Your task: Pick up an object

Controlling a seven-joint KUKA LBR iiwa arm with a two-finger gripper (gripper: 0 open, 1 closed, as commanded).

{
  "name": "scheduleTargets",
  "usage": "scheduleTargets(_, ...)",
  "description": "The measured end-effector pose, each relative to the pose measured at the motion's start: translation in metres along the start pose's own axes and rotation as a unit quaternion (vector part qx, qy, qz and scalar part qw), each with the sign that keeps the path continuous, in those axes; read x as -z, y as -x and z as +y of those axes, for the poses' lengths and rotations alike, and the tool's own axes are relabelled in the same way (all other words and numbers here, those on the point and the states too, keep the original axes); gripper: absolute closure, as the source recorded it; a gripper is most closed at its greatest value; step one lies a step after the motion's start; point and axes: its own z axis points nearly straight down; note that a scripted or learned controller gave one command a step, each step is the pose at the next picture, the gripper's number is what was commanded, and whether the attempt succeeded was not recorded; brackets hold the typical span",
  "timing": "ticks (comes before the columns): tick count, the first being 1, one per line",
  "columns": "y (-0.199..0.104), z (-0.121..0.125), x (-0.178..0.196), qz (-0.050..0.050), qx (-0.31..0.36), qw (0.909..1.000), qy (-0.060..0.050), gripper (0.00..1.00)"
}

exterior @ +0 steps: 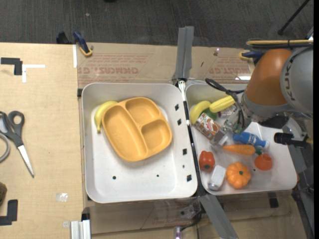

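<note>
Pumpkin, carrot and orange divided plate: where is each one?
pumpkin (238, 175), camera view, middle of its body.
carrot (239, 150), camera view, mid-length.
orange divided plate (118, 128), camera view, floor of its largest compartment.

Arm (279, 78) cut off at right edge and covering right bin's (279, 183) far corner, gripper (235, 122) blurred among clutter, banana (103, 112) partly hidden behind plate (137, 128), wire loop (4, 148) cut off at left edge

Grey-handled scissors (17, 138) lie near the counter (45, 183) left edge. A blue clamp (82, 43) grips its far edge.
</note>
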Motion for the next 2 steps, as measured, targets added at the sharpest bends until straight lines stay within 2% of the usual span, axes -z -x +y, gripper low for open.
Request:
scheduleTargets(1,-0.08,-0.063,0.002,-0.004,-0.056,0.9984,0.002,0.0)
scheduleTargets(2,-0.02,-0.012,0.0,0.0,-0.074,0.9973,0.0,0.0)
